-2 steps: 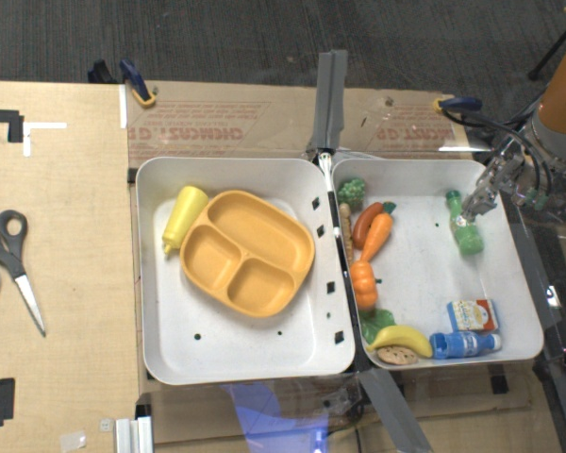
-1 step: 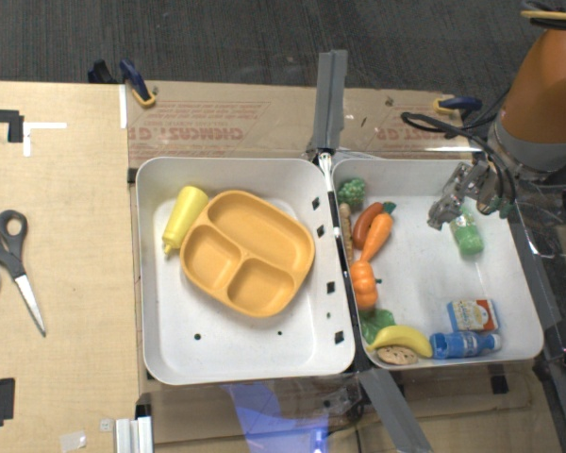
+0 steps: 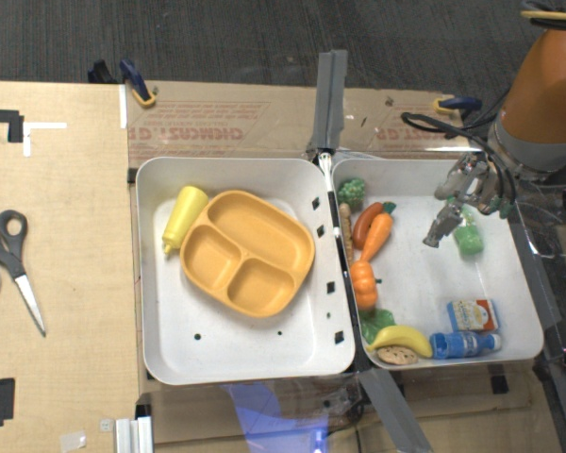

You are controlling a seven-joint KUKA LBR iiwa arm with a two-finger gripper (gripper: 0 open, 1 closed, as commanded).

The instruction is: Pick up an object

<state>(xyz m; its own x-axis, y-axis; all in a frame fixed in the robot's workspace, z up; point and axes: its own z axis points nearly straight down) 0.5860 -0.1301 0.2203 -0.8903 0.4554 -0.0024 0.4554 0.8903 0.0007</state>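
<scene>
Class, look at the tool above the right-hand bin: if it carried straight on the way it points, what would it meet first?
The tool points down and leftward, so it would probably meet the shallow white right bin's bare floor first, left of the small green object; depth is uncertain.

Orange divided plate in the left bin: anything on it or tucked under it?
The plate carries nothing in its three compartments. A yellow bottle lies against its left edge. Whatever lies beneath the plate is hidden.

I work at a robotics lab bench: left of my fingers (image 3: 457,206), two shallow white plastic bins (image 3: 236,366) sit on taped brown cardboard (image 3: 217,125), grey-handled scissors (image 3: 14,258) beyond them on a pale wooden benchtop (image 3: 57,347).
</scene>
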